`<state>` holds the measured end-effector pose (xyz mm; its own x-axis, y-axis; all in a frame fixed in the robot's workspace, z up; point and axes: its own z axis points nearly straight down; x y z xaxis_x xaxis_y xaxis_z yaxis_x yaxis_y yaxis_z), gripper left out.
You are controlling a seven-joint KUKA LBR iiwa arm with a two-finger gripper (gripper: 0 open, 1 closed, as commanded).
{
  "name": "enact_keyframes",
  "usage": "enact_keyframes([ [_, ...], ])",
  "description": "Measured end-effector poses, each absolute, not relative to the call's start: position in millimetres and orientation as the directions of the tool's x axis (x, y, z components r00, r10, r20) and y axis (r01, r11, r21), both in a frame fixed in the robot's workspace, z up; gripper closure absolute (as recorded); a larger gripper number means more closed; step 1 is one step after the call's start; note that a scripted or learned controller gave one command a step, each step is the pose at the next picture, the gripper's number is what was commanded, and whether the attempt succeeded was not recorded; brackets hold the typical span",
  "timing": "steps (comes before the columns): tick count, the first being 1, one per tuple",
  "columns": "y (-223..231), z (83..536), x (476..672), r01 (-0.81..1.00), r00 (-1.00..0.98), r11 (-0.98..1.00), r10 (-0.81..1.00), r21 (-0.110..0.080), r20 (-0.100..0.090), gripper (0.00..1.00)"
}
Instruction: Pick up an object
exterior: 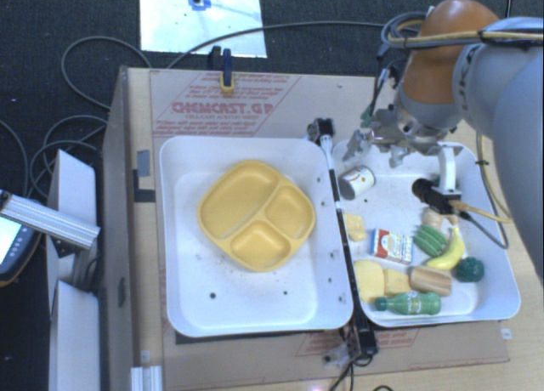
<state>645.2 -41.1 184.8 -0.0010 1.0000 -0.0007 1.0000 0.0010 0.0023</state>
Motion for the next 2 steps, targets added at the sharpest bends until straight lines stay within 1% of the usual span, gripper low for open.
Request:
enact_keyframes([
  [2,-41.2,184.8,645.2,1.000,-0.001,0.001,1.000,0.002,-0.001,0.00],
])
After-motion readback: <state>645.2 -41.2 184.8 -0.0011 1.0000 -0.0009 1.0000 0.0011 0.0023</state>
